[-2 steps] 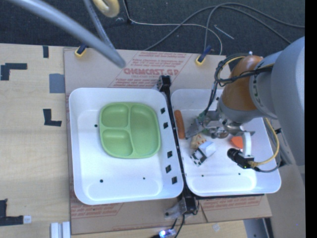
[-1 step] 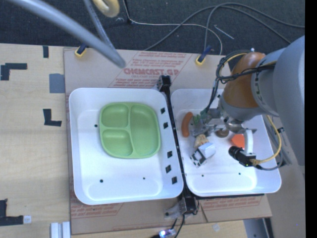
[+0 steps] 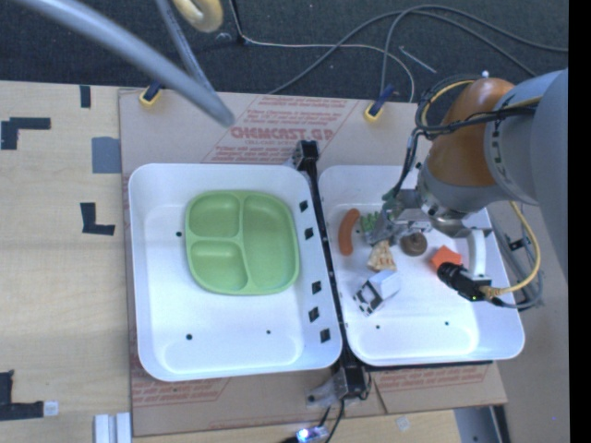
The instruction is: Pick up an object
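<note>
Two shallow white bins sit side by side on a cardboard-covered bench. The grey arm [image 3: 517, 146] with its orange band reaches in from the right over the right bin [image 3: 462, 335]. The left bin [image 3: 152, 275] holds a green divided plate [image 3: 242, 243]. The gripper [image 3: 392, 224] hangs low among the clutter in the right bin; whether it is clenched or released cannot be told from this angle. Near it lie an orange sausage-shaped piece [image 3: 347, 232], a white-and-black object [image 3: 377, 293], a small tan piece [image 3: 380, 258] and an orange block [image 3: 442, 257], all resting on the bin floor.
</note>
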Action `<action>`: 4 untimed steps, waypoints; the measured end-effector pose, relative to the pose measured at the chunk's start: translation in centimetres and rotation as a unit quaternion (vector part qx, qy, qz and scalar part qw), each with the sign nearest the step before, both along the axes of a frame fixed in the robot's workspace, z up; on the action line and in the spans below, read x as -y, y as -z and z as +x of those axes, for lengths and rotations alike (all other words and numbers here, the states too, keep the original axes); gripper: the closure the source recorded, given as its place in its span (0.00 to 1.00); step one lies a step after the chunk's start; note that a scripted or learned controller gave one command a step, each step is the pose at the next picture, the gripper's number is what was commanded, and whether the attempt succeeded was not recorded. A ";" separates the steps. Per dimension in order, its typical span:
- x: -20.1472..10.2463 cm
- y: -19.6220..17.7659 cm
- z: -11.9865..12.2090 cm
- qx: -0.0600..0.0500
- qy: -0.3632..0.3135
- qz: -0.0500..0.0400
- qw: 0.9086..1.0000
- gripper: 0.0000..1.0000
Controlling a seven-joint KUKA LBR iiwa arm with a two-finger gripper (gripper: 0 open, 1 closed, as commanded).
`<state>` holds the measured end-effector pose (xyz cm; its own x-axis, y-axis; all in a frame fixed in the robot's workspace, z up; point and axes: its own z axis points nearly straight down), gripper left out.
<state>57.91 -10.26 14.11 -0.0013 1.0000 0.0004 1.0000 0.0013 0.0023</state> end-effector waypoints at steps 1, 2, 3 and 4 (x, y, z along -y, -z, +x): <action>-0.1 -5.6 -0.9 0.001 0.000 0.000 1.000 1.00; -0.2 -8.3 -0.8 0.000 0.000 0.000 1.000 1.00; -4.8 -7.4 0.0 -0.002 -0.002 0.000 1.000 1.00; -10.9 -7.8 0.0 -0.002 -0.003 0.001 1.000 1.00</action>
<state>57.90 0.66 21.94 -0.0077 1.0000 0.0014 1.0000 0.0077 -0.0013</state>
